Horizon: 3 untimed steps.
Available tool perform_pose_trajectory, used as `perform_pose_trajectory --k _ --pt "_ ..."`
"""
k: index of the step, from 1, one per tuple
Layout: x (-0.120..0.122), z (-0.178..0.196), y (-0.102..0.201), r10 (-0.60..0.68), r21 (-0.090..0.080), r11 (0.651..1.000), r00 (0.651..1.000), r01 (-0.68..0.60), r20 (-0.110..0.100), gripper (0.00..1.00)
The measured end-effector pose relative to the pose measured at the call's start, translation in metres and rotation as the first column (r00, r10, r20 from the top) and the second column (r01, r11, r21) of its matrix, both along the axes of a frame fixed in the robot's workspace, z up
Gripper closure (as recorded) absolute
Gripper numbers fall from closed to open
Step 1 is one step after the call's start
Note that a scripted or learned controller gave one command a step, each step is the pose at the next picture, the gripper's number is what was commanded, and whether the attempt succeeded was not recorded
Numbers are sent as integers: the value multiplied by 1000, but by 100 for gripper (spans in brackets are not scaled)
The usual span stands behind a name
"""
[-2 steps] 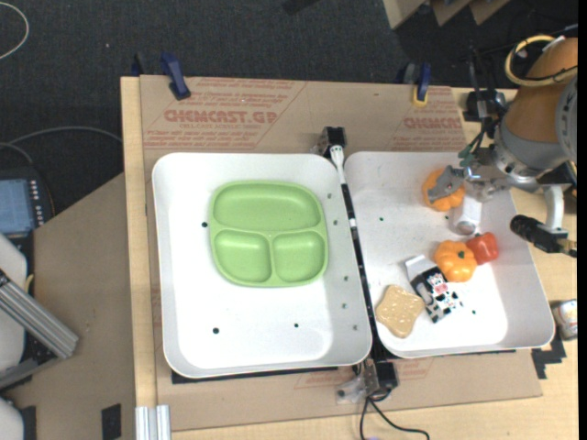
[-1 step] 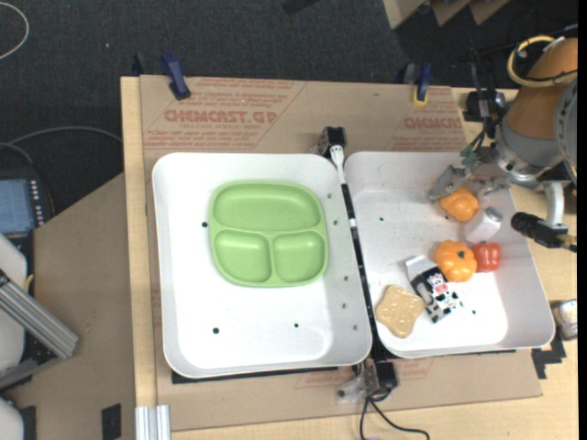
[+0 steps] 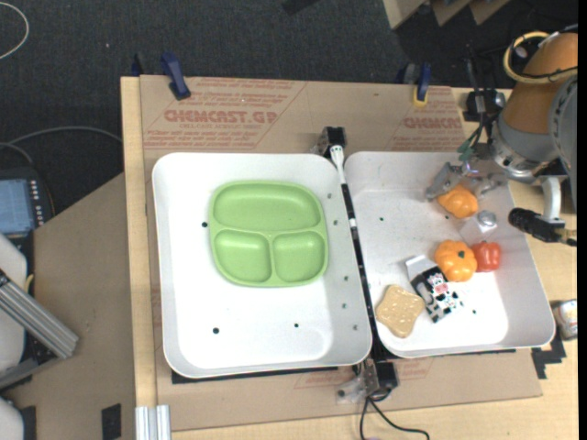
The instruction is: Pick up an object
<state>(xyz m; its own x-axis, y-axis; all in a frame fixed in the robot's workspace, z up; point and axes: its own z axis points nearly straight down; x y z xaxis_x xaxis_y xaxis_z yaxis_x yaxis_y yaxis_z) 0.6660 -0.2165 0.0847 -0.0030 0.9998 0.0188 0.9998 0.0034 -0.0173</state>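
currently jaws [image 3: 456, 183] appear spread astride the orange fruit [image 3: 459, 202] in the right bin [image 3: 385, 246], up-right of the cracker [image 3: 399, 309]; reach step, next needs closing, then lift.

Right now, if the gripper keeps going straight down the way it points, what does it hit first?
Most likely the orange fruit-like toy right under the gripper in the right bin, though depth is hard to judge from this slant.
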Motion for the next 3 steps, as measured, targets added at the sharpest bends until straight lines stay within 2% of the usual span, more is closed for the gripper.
perform_pose_trajectory --k 2,3 --pt "0 0 1 1 -1 1000 1000 -1 1 0" --pt "1 11 -1 2 -7 1000 1000 -2 10 100"
